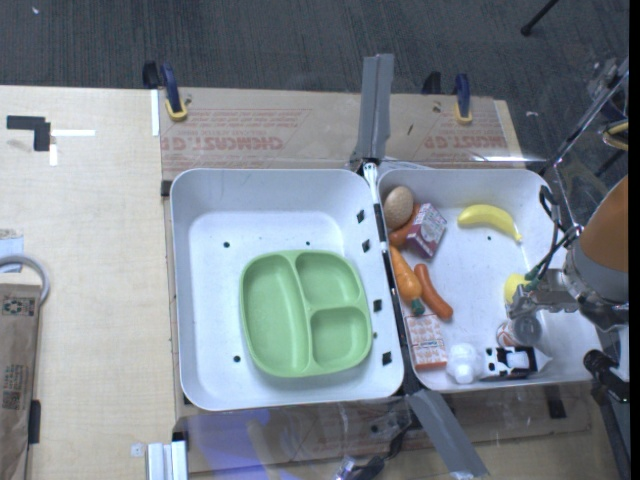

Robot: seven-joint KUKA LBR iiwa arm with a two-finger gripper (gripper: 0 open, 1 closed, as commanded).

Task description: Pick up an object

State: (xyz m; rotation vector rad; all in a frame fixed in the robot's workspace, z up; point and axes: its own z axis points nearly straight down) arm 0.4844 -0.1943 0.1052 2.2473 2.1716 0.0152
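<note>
The right bin (470, 193) holds several small items. A yellow banana (490, 220) lies near its far side. A brown round item (399, 205), a red packet (428, 228), an orange carrot (405, 274) and a red sausage (434, 291) crowd the left wall. A small printed box (426, 343), a white lump (462, 364) and a black-and-white toy (513, 361) sit at the near edge. My gripper (523, 320) hangs low over the bin's right side, just above the toy and partly covering a yellow item (514, 288).
The left bin (200, 268) holds a green divided plate (305, 313). A grey divider bar (376, 108) runs between the bins at the back. Clamps (175, 103) hold a cardboard sheet behind them. A brown paper bag (15, 368) lies at the far left.
</note>
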